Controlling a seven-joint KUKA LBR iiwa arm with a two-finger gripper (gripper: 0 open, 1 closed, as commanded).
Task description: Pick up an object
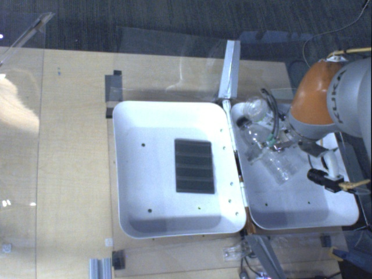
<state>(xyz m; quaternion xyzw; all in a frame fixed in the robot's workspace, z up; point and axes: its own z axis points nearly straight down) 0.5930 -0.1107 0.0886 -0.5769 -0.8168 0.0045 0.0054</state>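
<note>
The hand (273, 141) is down in the right bin (302, 211), at its far left part, and honestly I can't tell how it's set because it's all lost in a jumble of shiny see-through stuff. The likely pick here is a clear plastic object (282, 166), maybe a bottle or cup, lying on the bin floor just near-right of the hand, close enough that it may be touching, though I can't say. There's also a crumpled clear thing (253, 110) at the bin's far left corner, just beyond the hand. My worry: clear slick plastic is light and easy to nudge, so a closing grip could just squirt it sideways. The left bin (133, 156) only has a dark ribbed block (195, 165) sitting in the middle, well apart from all this.
</note>
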